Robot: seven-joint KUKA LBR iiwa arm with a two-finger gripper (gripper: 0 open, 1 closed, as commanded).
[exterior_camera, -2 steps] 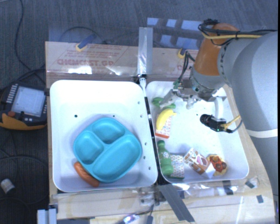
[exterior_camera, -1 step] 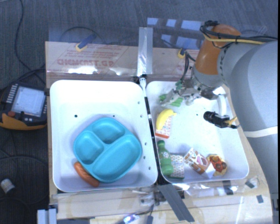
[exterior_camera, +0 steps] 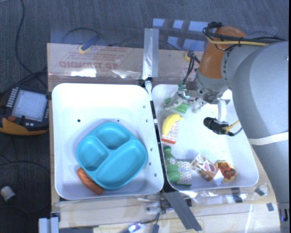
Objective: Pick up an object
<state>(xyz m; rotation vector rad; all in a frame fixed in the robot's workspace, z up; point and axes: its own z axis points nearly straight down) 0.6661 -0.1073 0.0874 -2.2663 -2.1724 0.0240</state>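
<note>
Grey gripper [exterior_camera: 190, 97] is hovering low over the right bin [exterior_camera: 242, 152] near a banana [exterior_camera: 170, 124], jaw state impossible to tell, nothing lifted yet.

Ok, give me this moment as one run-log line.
arm: over right bin far end | gripper: low by green item, grasp unconfirmed | yellow banana: beside it, loose | left bin: blue divided plate, orange item

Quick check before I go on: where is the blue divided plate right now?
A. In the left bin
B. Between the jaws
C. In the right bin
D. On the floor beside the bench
A. The blue plate lies flat in the left bin, partly covering an orange sausage.
</note>
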